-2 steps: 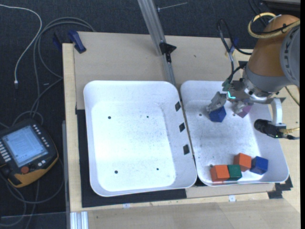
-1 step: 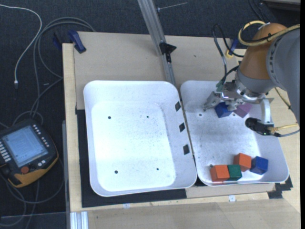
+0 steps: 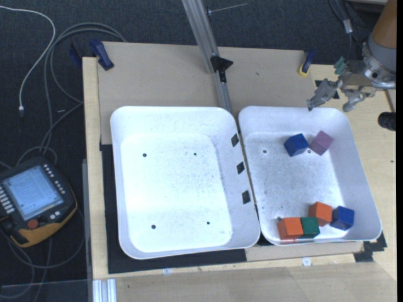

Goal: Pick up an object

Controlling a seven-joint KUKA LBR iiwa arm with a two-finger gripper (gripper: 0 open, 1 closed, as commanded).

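— While the gripper (image 3: pixel 329 97) is hanging up there over the far rim of the right bin (image 3: pixel 359 162), are you seeing anything in it?

— Nothing. The two fingers are standing spread apart, one pointing left and one right, with bare air between them. It is sitting above the bin's back edge, not down among the blocks.

— So what is it likely going for?

— I'm guessing the nearest pair: the blue cube (image 3: pixel 296 145) and the purple cube (image 3: pixel 322 141), lying just beside each other in the far half of the bin, possibly touching at a corner. I can't tell for sure.

— And the others?

— They're crowding the near right corner: an orange block (image 3: pixel 290 227), a green block (image 3: pixel 310 226), a second orange block (image 3: pixel 322 212) and another blue cube (image 3: pixel 342 217), all packed close. I'd be leaving those alone, since fingers are going to have trouble finding room between them.

— How are these things going to handle?

— They're looking like small, stiff toy blocks, light, with flat faces. Nothing fragile, I'd say. Smooth sides could be slipping if the pinch lands on an edge, so I'd be closing on two opposite flat faces, squarely, around the middle.

— Which faces on the blue one?

— The ones turned away from its purple neighbour, so a finger isn't jamming down between the two.

— The left bin (image 3: pixel 126 187)?

— It's playing no part in this pick, I reckon.
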